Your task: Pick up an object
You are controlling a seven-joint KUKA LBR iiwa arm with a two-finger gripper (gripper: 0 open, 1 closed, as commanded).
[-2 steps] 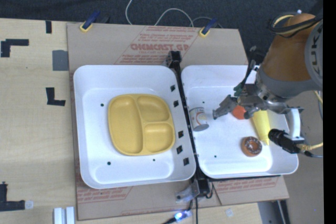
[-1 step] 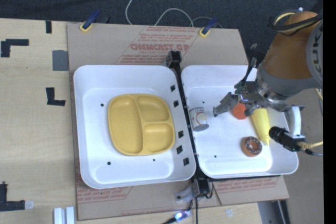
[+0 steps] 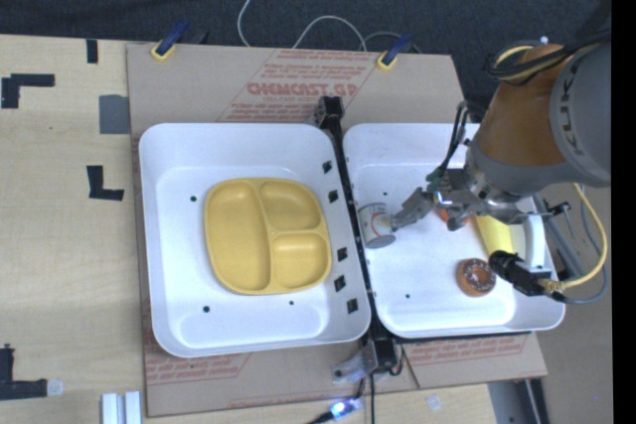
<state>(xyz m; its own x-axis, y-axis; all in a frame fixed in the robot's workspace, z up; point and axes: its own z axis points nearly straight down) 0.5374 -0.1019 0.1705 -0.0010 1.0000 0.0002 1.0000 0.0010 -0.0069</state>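
A brown cardboard sheet (image 3: 298, 89) lies under two white bins in the middle of the frame. The left bin (image 3: 169, 213) holds a yellow divided plate (image 3: 266, 235), lying flat and well apart from the bin walls. The right bin (image 3: 397, 154) is partly covered by the arm (image 3: 542, 129), which comes in from the right edge and hides the bin's upper right corner. Its gripper (image 3: 393, 225) reaches toward the left side of the right bin, where a small grey and reddish round object (image 3: 374, 223) lies by the fingertips; whether the fingers close on it is too blurred to tell. A yellow object (image 3: 494, 235) is half hidden under the wrist. A brown doughnut-like object (image 3: 475, 277) lies near the bin's lower right.
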